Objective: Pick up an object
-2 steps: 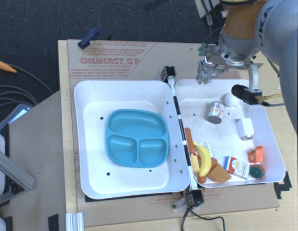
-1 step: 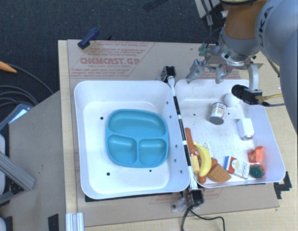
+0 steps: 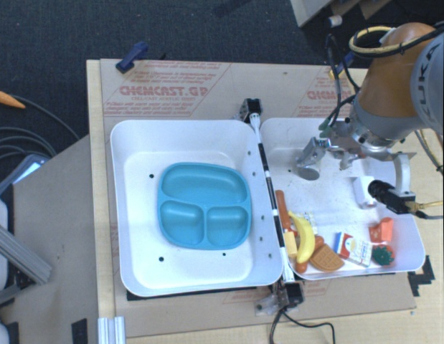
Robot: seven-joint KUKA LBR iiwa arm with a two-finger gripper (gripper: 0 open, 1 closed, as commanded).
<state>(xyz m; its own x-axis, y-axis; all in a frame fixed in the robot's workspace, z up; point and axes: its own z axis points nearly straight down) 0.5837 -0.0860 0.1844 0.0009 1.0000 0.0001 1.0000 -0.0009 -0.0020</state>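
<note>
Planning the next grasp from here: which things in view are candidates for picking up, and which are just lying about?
For the job:
- gripper, above the right bin
- banana
- hot dog
- cookie
- small carton
- orange block
- green piece

Lying about:
- blue divided plate in the left bin
- blue clip at the bench's far edge
- cables on the floor

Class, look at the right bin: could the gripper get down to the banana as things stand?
Probably yes. The gripper hangs over the right bin, and the banana lies uncovered near the bin's front, though a hot dog and a cookie crowd its sides.
</note>
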